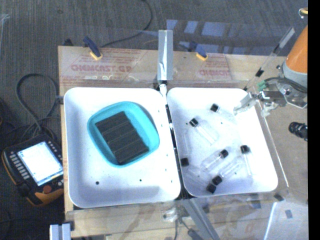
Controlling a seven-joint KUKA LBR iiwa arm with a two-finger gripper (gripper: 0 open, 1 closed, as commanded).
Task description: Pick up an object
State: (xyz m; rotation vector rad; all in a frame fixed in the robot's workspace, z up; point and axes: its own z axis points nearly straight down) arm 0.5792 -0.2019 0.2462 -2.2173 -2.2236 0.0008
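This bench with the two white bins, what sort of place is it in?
Probably a robot lab or test workshop. The bench holds two bins, one with clear vials, a robot arm reaches in, and a handheld control screen lies on the carpet.

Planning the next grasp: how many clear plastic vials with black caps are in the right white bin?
About 6, though clear bodies blur together: far middle, centre-left, left edge, centre, right and near edge.

Two white bins on a table (100, 64), blue dish (97, 129) holding a black block (121, 137) in the left bin (80, 184), clear vials (216, 158) in the right bin (267, 176), end effector (248, 101) at its upper edge.
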